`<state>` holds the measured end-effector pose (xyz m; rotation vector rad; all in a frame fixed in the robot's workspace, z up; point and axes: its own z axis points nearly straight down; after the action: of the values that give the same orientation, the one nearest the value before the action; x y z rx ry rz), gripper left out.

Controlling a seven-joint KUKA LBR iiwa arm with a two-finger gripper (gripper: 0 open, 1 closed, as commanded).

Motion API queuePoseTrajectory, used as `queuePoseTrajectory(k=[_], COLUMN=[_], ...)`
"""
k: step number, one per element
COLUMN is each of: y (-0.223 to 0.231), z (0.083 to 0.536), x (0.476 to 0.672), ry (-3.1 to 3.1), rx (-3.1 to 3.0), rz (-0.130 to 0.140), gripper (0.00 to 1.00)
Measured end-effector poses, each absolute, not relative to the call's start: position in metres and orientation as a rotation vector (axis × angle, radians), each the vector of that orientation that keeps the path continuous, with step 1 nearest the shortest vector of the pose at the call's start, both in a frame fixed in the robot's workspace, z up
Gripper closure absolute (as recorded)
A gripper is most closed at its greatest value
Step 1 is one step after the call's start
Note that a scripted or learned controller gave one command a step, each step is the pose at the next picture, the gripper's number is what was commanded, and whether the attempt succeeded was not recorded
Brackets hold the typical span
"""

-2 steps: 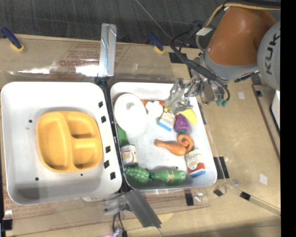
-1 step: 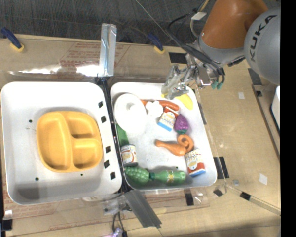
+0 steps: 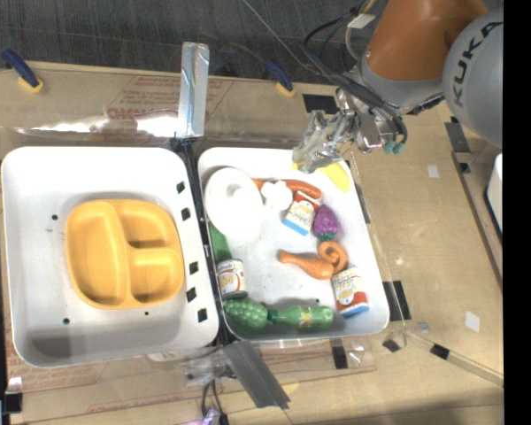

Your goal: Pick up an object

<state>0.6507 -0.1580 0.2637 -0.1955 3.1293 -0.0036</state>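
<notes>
Objects for picking lie crowded in the right bin (image 3: 372, 264): white bowl (image 3: 233, 200) at far left, green bottle (image 3: 283, 315) along the near wall, orange gourd-shaped toy (image 3: 317, 260) mid-bin, two small cans (image 3: 349, 291), purple grapes (image 3: 326, 222), red sausage (image 3: 296, 187), yellow piece (image 3: 337, 176) by the far-right corner. Claw (image 3: 317, 151) hovering over that far-right corner, just above the yellow piece; opening cannot be told, nothing visibly held. Left bin (image 3: 35, 184) carrying a yellow divided tray (image 3: 124, 252). Both bins set side by side on a brown counter (image 3: 425, 228), dark floor beyond the far edge. Arm (image 3: 442, 34) reaching in from the far right, orange band above the wrist, wrist angled down and left.
</notes>
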Motion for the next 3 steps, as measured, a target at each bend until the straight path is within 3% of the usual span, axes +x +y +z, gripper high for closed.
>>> queuePoseTrajectory(k=[1, 2, 3], y=[-0.157, -0.187, -0.18], z=[0.275, 0.305, 0.271], x=[0.652, 0.658, 0.658], ry=[3.125, 3.122, 3.104], rx=[-0.199, -0.305, -0.481], rz=[-0.006, -0.004, 0.0], gripper=[1.0, 1.0, 1.0])
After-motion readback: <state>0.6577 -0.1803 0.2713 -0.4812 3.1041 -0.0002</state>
